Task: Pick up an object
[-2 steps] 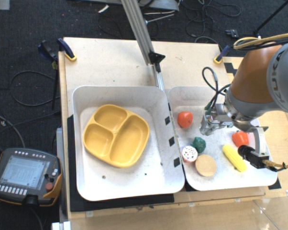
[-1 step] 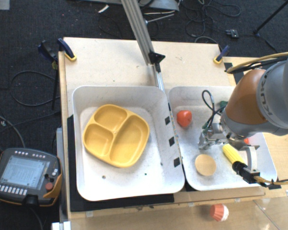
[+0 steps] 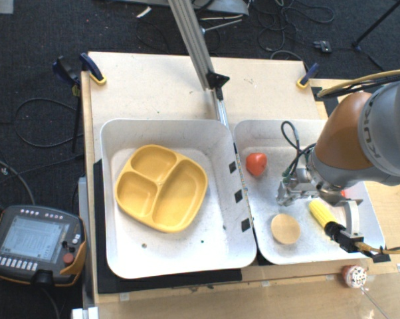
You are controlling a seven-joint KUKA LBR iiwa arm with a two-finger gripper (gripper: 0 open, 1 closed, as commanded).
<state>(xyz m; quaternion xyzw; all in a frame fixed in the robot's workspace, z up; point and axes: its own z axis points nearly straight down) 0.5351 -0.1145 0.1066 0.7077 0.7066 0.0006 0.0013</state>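
In the left bin point(image 3: 113, 178) lies a yellow tray point(image 3: 161, 187). In the right bin point(image 3: 266, 133), a red ball point(image 3: 256, 164), tan disc point(image 3: 285, 229) and yellow tool point(image 3: 326, 218) all lie loose. The pincer point(image 3: 290, 193) hovers low between them; I cannot tell its state, so nothing looks picked yet.

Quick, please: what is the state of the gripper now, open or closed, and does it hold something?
Gripper: state cannot be told; it sits low in the right bin, nothing seen held.
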